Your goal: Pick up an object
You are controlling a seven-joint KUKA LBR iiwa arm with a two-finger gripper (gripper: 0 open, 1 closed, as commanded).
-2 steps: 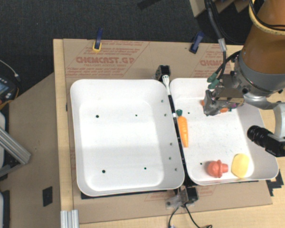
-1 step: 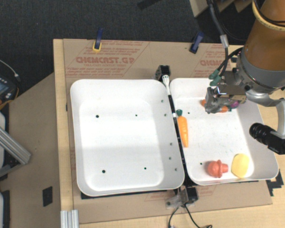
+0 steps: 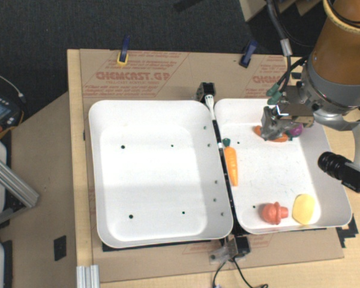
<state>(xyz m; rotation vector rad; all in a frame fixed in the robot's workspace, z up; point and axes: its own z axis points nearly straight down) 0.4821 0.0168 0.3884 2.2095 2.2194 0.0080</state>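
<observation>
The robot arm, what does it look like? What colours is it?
The arm is fat and round, grey with a big orange band above the wrist. Black cables loop down beside it, with small green plugs near the end. Its gripper is a boxy grey metal piece, much smaller than the arm.

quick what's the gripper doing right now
Gripper: low in the right bin, down among an orange object and a purple object; whether it holds anything cannot be told.

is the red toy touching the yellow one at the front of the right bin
Apart. The camera view shows a thin strip of white bin floor between the red toy and the yellow one.
</observation>
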